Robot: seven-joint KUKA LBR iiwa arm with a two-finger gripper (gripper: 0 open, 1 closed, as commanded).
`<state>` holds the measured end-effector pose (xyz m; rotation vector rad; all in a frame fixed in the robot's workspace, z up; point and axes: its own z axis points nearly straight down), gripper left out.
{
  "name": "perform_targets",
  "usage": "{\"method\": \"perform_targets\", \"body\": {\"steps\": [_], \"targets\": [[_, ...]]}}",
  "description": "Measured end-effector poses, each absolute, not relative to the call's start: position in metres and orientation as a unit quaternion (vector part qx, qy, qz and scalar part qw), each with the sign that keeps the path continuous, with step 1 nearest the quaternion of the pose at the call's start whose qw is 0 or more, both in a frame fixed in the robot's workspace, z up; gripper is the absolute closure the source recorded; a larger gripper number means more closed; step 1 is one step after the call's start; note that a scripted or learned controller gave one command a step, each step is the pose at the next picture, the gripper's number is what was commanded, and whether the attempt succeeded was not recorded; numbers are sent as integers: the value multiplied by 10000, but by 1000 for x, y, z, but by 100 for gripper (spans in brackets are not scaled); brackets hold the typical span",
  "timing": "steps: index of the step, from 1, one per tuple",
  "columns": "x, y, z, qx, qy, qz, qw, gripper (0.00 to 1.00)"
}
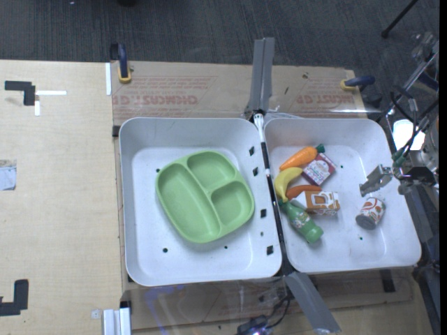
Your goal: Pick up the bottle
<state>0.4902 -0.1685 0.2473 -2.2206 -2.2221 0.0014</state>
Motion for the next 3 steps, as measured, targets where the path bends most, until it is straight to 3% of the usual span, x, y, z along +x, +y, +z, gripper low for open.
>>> {"method": "perform_targets", "body": {"steps": [1,2,3], "targets": [[477,-114,177,-7662,-6426,5,5,0],[478,-54,192,-7422,-6701,2,-1,0],[493,-64,192,-7827,-6224,5,1,0]]}}
